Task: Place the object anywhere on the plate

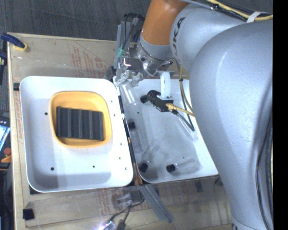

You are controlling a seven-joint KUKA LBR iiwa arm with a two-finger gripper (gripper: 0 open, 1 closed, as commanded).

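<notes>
Plate (79, 97), yellow-rimmed around a dark ribbed insert (80, 123), sits in the upper middle of the left bin (72, 171). Bare white floor runs round the plate on every side, widest below it. Just right of the plate the 2 bins meet rim against rim, and a small black piece (131, 125) lies hard by that edge. Up and right of the plate the gripper (126, 83) hangs over the upper left corner of the right bin (177, 133); whether it is apart or together I cannot tell. Farther right of the plate and lower, a clear black-capped tube (148, 158) and a second tube (183, 165) lie along the bin's bottom edge, well apart from the gripper, with open floor above them.
</notes>
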